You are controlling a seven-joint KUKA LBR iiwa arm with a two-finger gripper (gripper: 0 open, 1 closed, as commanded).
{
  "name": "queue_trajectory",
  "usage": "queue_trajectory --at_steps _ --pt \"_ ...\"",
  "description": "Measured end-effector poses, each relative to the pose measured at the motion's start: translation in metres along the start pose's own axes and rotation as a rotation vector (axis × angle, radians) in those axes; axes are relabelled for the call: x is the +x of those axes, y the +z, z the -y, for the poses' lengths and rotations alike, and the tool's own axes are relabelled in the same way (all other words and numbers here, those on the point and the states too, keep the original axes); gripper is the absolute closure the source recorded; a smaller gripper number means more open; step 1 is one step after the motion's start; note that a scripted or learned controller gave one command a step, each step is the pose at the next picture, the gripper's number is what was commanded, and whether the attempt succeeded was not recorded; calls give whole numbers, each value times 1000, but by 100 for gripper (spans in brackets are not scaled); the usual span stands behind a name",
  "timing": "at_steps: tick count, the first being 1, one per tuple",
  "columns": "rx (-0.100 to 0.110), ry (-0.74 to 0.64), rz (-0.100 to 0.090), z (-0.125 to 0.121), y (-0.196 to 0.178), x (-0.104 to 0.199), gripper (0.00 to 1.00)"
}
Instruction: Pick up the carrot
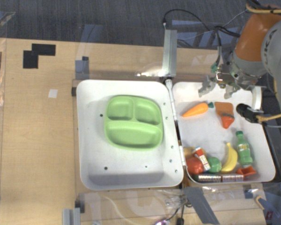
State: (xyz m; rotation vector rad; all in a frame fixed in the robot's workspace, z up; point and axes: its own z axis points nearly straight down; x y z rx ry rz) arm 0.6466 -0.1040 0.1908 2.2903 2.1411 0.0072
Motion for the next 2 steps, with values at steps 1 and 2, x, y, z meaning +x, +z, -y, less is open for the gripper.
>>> queue_trajectory --at_steps 1,2 --pt "0 -52 0 -18 103 -11 0" --pt "1 346 -2 23 103 7 0"
